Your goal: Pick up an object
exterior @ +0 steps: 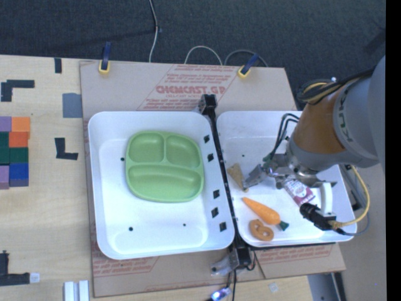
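Note:
My gripper [258,175] hangs low over the middle of the right bin [250,127], pointing left. A tan wedge-shaped piece [235,174] lies just to its left, close to the tip. An orange toy carrot [262,211] with a green top lies below the gripper. In front of the carrot, by the bin's front wall, sits a brown ring-shaped pretzel [262,231]. A pink and purple packet [299,192] lies to the right, partly under the wrist. I see nothing held in the gripper.
A green divided plate [165,167] lies in the left bin [106,231]. A row of black clips runs along the wall between the two bins [216,187]. Coloured blocks [15,152] stand on the bench at the far left.

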Controlling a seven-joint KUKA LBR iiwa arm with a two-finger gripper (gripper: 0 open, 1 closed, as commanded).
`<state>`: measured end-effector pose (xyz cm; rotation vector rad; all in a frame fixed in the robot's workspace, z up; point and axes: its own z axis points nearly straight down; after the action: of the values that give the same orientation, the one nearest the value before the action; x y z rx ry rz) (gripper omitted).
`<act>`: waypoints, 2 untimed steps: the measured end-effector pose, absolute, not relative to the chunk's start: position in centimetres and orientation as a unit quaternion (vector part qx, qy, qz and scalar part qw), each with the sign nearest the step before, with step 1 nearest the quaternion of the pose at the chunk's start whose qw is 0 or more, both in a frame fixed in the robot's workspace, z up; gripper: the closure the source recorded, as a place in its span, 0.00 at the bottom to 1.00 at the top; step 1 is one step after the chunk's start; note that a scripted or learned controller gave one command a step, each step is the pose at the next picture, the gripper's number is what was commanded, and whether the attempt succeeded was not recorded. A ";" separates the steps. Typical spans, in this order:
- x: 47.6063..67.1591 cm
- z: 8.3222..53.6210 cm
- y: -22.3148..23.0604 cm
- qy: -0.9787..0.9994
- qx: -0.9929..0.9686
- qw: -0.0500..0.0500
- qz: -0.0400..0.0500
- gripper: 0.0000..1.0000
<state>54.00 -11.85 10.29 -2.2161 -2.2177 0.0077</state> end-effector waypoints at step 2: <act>54.1 9.6 -11.8 -0.708 -0.706 -0.001 0.001 1.00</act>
<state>54.06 -11.84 9.56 -2.2212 -2.2253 0.0017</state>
